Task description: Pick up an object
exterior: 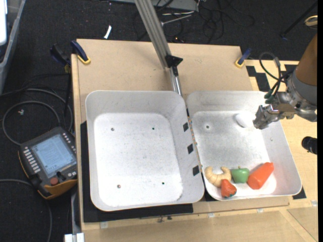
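Reaching in from the right, the gripper point(262, 119) hangs over the right bin point(222, 105).

The two bins point(136, 135) are formed of white plastic with a matt, faintly speckled finish. The bench point(151, 64) is faced with pale, unvarnished board (pressed wood, by its look). The toy carrot point(261, 175), green pepper point(240, 174) and strawberry point(228, 187) are moulded in smooth, slightly glossy plastic. A slanting pole point(154, 29) is made of dull grey metal. The pendant point(50, 158) is cased in grey plastic.
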Controlling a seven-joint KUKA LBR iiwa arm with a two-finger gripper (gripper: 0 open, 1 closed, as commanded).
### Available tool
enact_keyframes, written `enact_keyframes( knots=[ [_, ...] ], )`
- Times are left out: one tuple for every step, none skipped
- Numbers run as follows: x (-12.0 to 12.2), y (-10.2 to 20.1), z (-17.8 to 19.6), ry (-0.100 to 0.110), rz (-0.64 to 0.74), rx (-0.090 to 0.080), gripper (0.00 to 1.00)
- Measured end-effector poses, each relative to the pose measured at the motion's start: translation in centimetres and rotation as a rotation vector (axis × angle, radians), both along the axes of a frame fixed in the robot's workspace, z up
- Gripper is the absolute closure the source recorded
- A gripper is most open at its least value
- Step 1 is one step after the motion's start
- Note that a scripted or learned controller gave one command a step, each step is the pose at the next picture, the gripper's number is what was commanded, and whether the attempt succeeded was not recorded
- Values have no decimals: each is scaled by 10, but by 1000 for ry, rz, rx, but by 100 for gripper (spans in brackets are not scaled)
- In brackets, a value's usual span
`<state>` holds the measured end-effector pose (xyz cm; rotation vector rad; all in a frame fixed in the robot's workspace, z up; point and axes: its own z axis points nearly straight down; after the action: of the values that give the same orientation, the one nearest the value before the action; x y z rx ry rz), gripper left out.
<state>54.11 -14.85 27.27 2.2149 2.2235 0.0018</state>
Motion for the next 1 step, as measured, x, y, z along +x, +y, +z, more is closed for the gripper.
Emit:
enact_keyframes(
  knots=[
    [13, 48, -15, 4, 4, 3, 100]
  ],
)
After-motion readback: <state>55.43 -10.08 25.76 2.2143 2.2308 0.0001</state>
